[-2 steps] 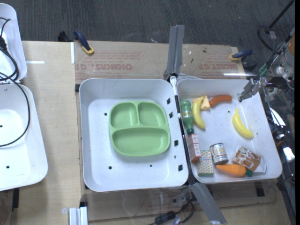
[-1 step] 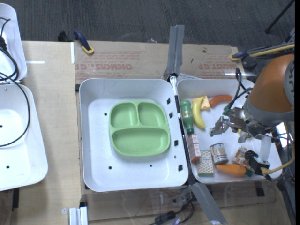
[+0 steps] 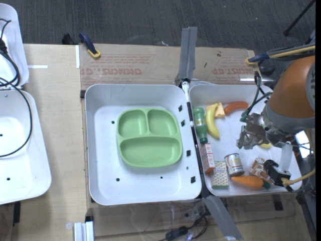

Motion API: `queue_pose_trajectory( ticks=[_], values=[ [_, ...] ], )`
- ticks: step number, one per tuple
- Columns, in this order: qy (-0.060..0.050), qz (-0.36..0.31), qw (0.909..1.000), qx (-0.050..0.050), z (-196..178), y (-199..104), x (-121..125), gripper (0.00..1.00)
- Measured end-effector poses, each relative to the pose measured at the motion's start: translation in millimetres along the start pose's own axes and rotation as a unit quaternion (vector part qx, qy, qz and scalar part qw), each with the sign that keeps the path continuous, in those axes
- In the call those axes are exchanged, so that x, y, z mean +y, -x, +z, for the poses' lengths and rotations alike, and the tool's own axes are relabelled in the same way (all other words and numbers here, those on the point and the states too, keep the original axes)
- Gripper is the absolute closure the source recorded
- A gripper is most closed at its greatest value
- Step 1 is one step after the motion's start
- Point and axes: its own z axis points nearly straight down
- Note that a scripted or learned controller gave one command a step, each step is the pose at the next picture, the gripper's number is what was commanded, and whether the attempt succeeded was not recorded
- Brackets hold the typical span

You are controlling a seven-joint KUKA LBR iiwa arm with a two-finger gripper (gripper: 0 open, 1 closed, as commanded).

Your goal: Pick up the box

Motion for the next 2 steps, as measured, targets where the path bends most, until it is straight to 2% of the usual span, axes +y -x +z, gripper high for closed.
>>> queue_pose_trajectory(
  ticks=[1, 2],
  values=[
    [0.000, 0.000, 1.0000, 0.000, 0, 0, 0, 0.00],
    [0.001, 0.093, 0.9957, 0.001, 80, -3, -29, 0.00]
  ],
)
